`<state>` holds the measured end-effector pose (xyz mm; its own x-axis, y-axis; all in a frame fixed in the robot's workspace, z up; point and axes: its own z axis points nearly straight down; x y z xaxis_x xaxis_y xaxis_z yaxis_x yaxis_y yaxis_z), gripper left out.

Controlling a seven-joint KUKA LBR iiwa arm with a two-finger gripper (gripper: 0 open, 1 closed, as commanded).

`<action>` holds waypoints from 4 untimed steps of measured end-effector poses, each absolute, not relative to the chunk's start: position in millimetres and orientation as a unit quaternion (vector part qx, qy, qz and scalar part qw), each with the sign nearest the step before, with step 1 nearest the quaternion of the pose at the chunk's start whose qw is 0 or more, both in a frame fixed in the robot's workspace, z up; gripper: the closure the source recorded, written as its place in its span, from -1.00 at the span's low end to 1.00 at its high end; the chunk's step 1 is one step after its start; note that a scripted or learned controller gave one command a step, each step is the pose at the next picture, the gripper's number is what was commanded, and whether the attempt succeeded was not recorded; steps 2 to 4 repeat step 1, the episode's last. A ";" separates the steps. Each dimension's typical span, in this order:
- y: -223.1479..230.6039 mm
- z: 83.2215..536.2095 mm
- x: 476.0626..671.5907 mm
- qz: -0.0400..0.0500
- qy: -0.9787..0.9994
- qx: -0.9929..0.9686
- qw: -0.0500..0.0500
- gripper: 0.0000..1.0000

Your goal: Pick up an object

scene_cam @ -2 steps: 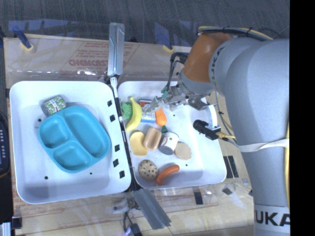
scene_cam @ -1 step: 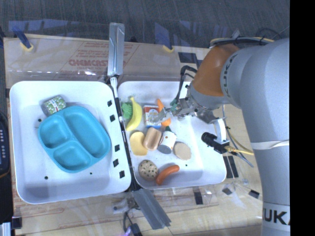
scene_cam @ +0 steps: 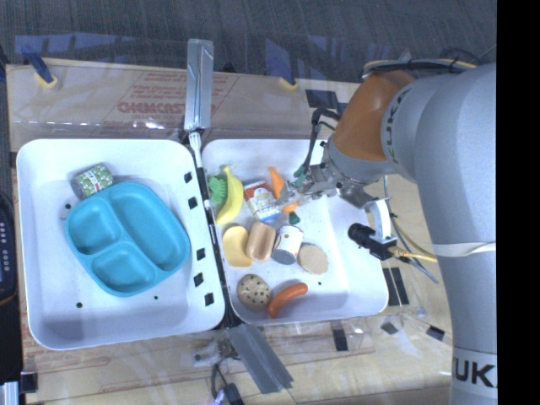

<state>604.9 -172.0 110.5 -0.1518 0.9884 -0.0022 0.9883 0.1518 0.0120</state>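
Two shallow white bins are seen side by side on the bench. In the left bin a blue divided tray is laid at a slant, and a small green patterned packet is placed just beside its upper left corner.

The right bin carries a cluster of small toy foods. A yellow banana is found close to the bin's left wall, with a green leafy piece touching it. An orange carrot is seen further up. Below the banana, a yellow round piece, a tan bread-like piece and a small white cylinder with a grey end are set in a row, touching or nearly so. A flat beige round piece lies to the right of them. Near the lower wall a speckled cookie and a red-orange sausage are placed just beside each other.

The grey arm (with its orange band) is reached in from the right. The end effector is lowered over the upper middle of the right bin, near the carrot and a small white and blue carton. It cannot be told if its tip is apart or together, because the metal parts are too small and dark; perhaps it touches the carton, but nothing is clearly seen held by it.
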 end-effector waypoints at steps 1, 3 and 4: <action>-148.9 200.1 657.4 0.000 0.747 0.665 0.000 1.00; -148.9 200.1 657.4 0.000 0.747 0.665 0.000 1.00; -148.9 200.1 657.4 0.000 0.747 0.665 0.000 1.00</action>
